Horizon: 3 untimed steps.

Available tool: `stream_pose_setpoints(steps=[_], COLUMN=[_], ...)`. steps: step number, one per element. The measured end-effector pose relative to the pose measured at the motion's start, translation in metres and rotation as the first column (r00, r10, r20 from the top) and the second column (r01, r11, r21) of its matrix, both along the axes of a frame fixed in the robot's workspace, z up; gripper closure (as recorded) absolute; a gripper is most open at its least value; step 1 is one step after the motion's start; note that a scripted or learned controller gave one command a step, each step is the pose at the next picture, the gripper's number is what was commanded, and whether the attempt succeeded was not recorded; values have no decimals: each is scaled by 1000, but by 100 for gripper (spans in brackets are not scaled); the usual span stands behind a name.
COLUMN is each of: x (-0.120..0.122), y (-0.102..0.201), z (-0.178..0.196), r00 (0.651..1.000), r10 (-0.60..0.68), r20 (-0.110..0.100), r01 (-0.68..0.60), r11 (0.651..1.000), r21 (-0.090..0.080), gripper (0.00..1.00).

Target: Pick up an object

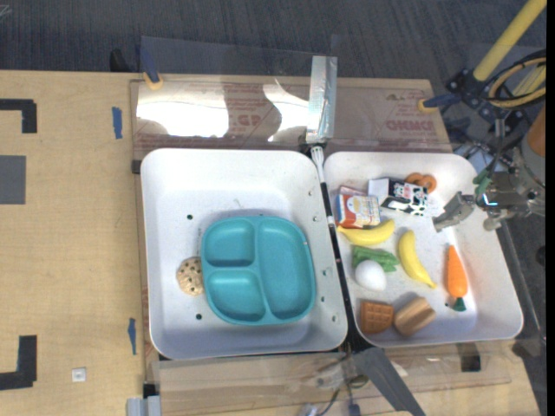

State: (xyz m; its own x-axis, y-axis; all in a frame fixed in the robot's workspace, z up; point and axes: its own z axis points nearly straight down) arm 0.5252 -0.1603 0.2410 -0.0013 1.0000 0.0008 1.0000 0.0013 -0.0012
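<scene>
Writing: mirrored red letters on the cardboard sheet [381, 115] behind the bins, too faint and reversed to read; the orange carton [357, 206] carries print too small to read.
Bench [61, 258]: tan, flat board surface with black corner marks and short strips of blue tape.
Left bin [165, 232]: shallow white plastic, square with rounded corners, small dark holes in its floor.
Plate [257, 269]: teal plastic, smooth, rounded rectangle split into three compartments; it lies in the middle of the left bin.
Cookie [190, 276]: round, pale tan with dark specks, touching the plate's left edge.
Right bin [503, 319]: same white plastic, pressed against the left bin.
Carton: small, boxy, orange and white, near the right bin's upper left.
Black-and-white item [406, 198]: patterned like cow hide, just right of the carton; a small orange piece [421, 181] sits above it.
Bananas: one yellow, curved [366, 234] under the carton; a second [414, 258] slanting to its right.
Egg [371, 276]: white, smooth, oval, on a green leafy piece [379, 257].
Carrot [456, 274]: orange, tapered, green stub at its lower end, near the bin's right wall.
Waffle [376, 316]: brown, gridded, at the bin's lower edge.
Bread roll [414, 314]: brown, rounded, touching the waffle.
Tool [473, 204]: grey metal, over the right bin's upper right, above the carrot; I cannot tell whether it is released or clenched, and nothing is seen in it.
</scene>
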Motion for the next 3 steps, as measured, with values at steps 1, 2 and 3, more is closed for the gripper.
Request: stream_pose_setpoints(steps=[1, 2, 3], x=[-29, -44, 8], y=[28, 36, 29], z=[-153, -126, -154], r00=[998, 998, 999], r10=[62, 66, 38], r20=[6, 4, 5], r01=[-62, -66, -38], r11=[998, 998, 999], r21=[-1, -1, -2], gripper=[0, 0, 0])
